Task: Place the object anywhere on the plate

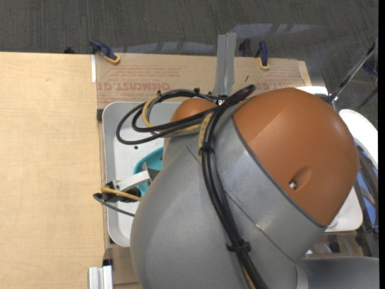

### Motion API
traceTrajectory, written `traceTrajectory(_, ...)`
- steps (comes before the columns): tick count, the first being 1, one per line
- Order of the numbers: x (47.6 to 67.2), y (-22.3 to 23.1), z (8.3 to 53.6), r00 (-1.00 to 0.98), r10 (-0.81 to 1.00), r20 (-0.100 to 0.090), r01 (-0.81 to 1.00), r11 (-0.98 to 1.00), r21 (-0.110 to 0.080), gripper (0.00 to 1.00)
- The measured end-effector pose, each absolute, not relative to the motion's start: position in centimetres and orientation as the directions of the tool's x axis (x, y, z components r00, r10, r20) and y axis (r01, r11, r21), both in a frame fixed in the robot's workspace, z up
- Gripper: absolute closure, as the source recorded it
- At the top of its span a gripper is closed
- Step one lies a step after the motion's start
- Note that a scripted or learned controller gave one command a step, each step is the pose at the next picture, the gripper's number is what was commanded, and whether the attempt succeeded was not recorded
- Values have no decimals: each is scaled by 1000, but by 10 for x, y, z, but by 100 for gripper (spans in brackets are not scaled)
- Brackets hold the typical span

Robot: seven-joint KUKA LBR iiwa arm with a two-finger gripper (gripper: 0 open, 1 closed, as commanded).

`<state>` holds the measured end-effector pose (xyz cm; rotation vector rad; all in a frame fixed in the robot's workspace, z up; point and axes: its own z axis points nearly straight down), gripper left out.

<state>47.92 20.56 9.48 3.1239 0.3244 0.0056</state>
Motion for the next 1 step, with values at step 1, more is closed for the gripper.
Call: traceTrajectory(1,479,206,95,979,205,4,205,-979,1,0)
